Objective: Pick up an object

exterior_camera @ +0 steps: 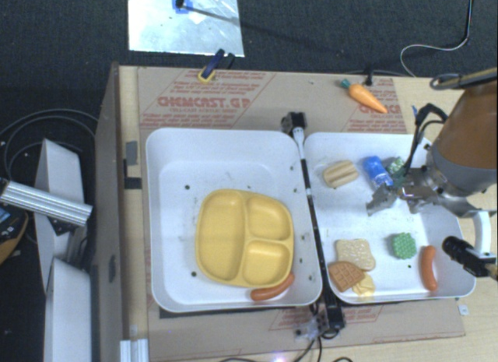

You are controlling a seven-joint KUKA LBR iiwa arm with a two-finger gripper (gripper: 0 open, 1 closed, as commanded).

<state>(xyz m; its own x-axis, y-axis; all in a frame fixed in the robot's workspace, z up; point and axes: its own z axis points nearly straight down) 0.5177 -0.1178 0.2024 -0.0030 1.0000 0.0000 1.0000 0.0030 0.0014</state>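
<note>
My gripper (383, 199) hangs over the middle of the right bin (339, 216), just below and right of a blue object (376, 169). Nothing shows clearly between its tips. A beige bread roll (340, 173) lies left of the blue object. Lower in the same bin are a green round piece (403, 245), an orange-red sausage (428, 267), a square cracker (355, 252), a brown biscuit (345, 275) and a small yellow piece (364, 284). The arm's grey and orange wrist covers the bin's upper right corner.
The left bin (177, 197) holds a yellow divided plate (245, 237) and a second sausage (272, 289) at its front wall. A toy carrot (362, 96) lies on the board behind the right bin. Cables run at the upper right.
</note>
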